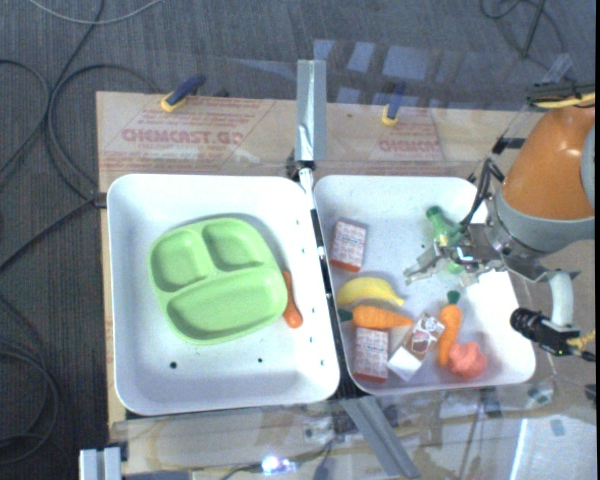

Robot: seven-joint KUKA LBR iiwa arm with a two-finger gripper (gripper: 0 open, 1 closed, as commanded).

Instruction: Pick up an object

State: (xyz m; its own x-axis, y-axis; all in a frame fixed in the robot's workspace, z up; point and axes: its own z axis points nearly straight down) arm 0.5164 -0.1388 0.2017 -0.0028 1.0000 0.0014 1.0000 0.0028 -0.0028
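My gripper (pixel 427 262) hangs over the middle of the right bin (pixel 390 206), reaching in from the right. Nothing visible is held in it. A green item (pixel 439 222) lies just behind it. To its lower left lie a yellow banana (pixel 370 290) and an orange carrot (pixel 382 318). A red carton (pixel 348 244) sits to its left. Along the bin's front edge are a second red box (pixel 370 352), a small white-and-red carton (pixel 420 340), another carrot (pixel 448 334) and a pink item (pixel 468 360).
The left bin (pixel 130 298) holds a green divided plate (pixel 218 278), with a thin orange carrot (pixel 291 303) beside its right edge. A metal rail (pixel 307 108) runs back from between the bins. Clamps and cables lie beyond the bench.
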